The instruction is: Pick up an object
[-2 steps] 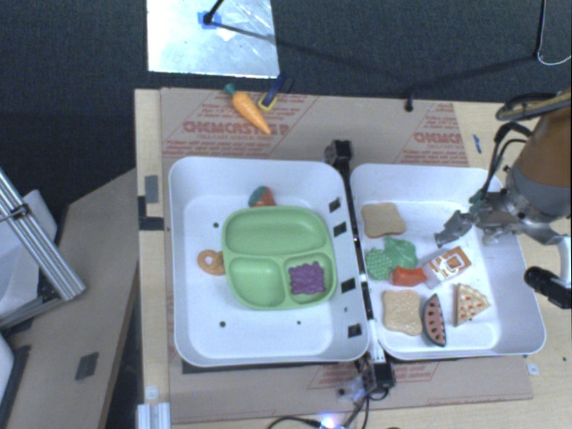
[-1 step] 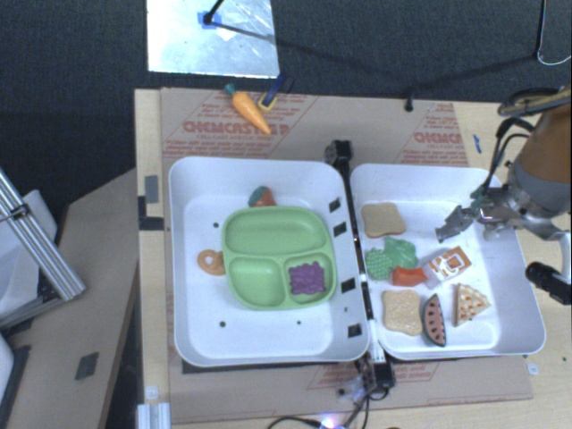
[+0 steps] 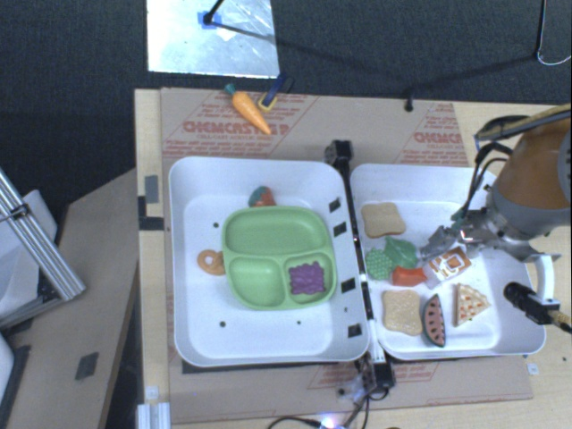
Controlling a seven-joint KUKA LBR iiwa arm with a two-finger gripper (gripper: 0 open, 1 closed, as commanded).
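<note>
Where the grey arm's hand (image 3: 445,241) hangs over the right white plastic bin (image 3: 429,195), a small flat white-bordered card with an orange-red face (image 3: 448,263) lies right beneath it on the bin floor. The card is nearly square. Its slightly longer axis seems to run slantwise, from the view's lower left to upper right, askew to the bin walls. Whether the hand is spread or pressed together cannot be told from this angle, nor whether it touches the card.

Most of the crowding is to the view's left of the hand. A red toy piece (image 3: 408,276) lies just beside the card's left corner, and a green leafy toy (image 3: 390,257) touches that red piece. Past the hand toward the far wall lies a tan toast slice (image 3: 382,219), well apart. On the hand's near side a triangular pizza wedge (image 3: 470,304) sits near the card. A watermelon slice (image 3: 434,320) lies beside it with its long axis running near to far, touching a second toast slice (image 3: 402,312).

This bin holds seven things: two toast slices and one each of the rest.

Further left of the hand, the other white bin (image 3: 206,329) holds four:
- one green three-compartment plate (image 3: 268,231)
- one purple grape cluster (image 3: 307,278) in a near compartment of the plate
- one tan ring-shaped pretzel (image 3: 212,263) beside the plate
- one red-and-green piece (image 3: 262,196) at the plate's far rim

One orange toy carrot (image 3: 250,113) lies on the counter (image 3: 375,128) beyond the bins.
</note>
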